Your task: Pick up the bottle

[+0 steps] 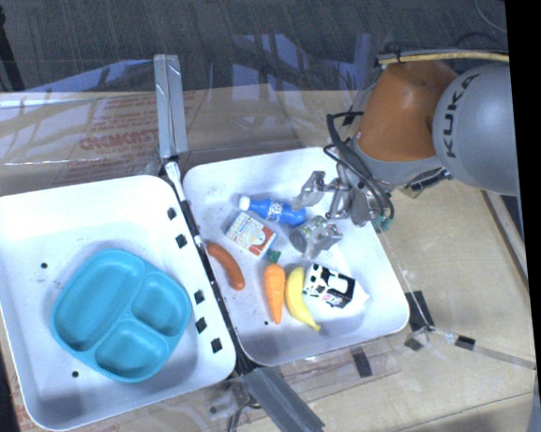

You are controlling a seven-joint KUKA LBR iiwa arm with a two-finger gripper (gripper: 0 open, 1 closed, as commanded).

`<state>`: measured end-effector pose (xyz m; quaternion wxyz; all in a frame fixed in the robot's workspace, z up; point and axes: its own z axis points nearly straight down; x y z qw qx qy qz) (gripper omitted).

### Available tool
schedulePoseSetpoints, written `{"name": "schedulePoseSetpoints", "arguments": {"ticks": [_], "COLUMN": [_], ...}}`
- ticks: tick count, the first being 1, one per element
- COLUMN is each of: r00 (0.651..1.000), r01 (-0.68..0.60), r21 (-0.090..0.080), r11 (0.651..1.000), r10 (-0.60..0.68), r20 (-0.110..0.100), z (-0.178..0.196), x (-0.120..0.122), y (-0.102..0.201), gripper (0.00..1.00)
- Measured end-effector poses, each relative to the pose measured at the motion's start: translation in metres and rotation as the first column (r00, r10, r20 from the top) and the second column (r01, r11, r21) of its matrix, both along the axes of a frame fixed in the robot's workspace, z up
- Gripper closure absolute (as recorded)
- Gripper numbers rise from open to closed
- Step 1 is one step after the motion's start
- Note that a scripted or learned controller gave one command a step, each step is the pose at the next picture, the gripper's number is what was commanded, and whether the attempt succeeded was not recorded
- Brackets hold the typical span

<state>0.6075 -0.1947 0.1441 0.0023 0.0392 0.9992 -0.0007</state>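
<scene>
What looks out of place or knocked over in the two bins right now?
Nothing looks spilled or broken. The bottle lies on its side in the right bin, next to the gripper, rather than standing. The carrot, banana, sausage and small carton lie loose nearby. The blue tray sits flat in the left bin.

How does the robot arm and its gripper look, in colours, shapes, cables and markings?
The grey, rounded arm bears black letters "KUKA" and a broad orange band above the wrist. Thin black cables loop around the wrist. The small two-finger gripper is shiny silver metal with angular parts.
</scene>
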Motion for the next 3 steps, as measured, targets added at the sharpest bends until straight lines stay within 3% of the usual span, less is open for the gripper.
{"name": "schedulePoseSetpoints", "arguments": {"ticks": [1,2,3], "r00": [0.997,0.997,0.975], "r01": [0.081,0.081,0.223], "r21": [0.002,0.002,0.0], "r11": [0.997,0.997,0.975], "r10": [-0.081,-0.081,-0.223], "r20": [0.01,0.016,0.0], "z": [-0.041,-0.029,0.086], "x": [0.051,0.052,0.038], "y": [-0.01,-0.01,-0.017], "gripper": [0.0,1.0,1.0]}}
